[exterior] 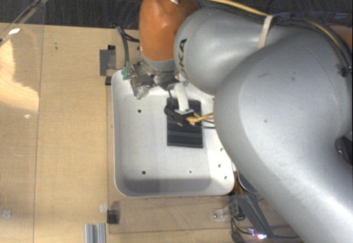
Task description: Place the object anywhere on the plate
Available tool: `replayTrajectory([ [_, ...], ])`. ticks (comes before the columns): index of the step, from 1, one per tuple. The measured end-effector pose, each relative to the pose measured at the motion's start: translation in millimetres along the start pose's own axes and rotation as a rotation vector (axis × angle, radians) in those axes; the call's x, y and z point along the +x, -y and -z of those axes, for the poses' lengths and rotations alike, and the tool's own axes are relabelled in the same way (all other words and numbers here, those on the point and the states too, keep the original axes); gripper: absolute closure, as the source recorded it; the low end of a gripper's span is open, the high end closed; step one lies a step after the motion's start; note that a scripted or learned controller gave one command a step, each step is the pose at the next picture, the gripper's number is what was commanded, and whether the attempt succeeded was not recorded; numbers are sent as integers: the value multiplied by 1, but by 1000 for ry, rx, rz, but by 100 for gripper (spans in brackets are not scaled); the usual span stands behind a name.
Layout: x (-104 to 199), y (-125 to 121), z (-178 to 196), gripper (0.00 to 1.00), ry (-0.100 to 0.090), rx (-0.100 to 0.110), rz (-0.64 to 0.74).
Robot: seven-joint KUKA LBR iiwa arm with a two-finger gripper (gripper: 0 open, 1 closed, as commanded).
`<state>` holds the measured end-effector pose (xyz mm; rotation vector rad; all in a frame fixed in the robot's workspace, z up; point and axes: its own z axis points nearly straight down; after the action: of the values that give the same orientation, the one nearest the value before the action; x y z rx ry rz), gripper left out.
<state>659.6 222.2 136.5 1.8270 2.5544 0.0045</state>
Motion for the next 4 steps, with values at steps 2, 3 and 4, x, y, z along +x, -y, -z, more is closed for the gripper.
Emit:
replayTrajectory([
  [2,19,88,52,100,2,-7,684],
  [3,13,-5,93,100,1,-7,695],
  [4,13,-3,0,100,1,-5,1095],
])
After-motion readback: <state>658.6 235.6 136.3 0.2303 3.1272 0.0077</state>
